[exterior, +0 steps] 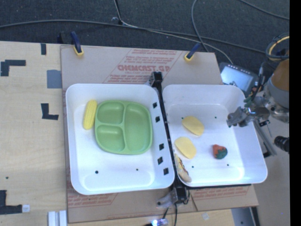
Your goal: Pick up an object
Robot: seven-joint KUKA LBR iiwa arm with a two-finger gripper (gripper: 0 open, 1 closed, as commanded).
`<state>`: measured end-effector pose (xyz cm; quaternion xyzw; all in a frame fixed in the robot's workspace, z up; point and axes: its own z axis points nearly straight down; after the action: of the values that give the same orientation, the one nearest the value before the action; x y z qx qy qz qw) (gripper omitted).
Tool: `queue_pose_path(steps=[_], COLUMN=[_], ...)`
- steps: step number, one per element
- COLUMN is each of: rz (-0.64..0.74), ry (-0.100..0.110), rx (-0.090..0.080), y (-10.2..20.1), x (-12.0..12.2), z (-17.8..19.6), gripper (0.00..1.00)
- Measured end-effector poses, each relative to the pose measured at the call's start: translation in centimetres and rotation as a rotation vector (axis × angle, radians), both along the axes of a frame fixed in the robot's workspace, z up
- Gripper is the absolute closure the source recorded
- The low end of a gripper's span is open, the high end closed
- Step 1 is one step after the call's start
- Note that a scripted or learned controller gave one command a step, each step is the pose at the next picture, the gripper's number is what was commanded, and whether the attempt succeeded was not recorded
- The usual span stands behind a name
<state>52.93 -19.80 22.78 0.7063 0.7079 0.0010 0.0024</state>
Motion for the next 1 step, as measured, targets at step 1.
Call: queue_pose_path(steps=[1], rz=[-0.001], ry=[0.001], rx=[0.000], y=[0.00], x=[0.10], z=[5.29], gripper=[1.00])
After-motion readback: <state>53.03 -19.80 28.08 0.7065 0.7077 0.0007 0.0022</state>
